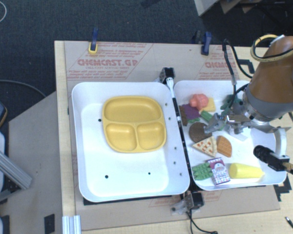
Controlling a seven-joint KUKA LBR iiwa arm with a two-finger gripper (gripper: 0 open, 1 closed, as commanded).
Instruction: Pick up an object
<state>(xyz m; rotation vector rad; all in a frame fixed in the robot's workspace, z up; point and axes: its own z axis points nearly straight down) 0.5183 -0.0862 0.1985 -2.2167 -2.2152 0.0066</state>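
Your likeliest target is the brown disc (197,130) in the right bin (278,179), lying just left of the end effector (219,123), with the pizza slice (206,146) right below it and the purple block (189,113) just above. From this angle you cannot tell how the end effector is set, and nothing can be seen held in it.

The risk is crowding. The toys sit packed together, so a descent here could land on two at once and push them apart instead of lifting one. The disc also looks flat (a poor shape for a pinch), so it may slide away. The bread piece (224,146) and pink toy (199,101) are near enough to get nudged too.

Farther out, the yellow block (246,171), small carton (218,171) and green piece (202,171) line the bin's near edge. The left bin (83,130) carries a yellow divided plate (135,123), well apart from the arm on the tabletop (68,62).
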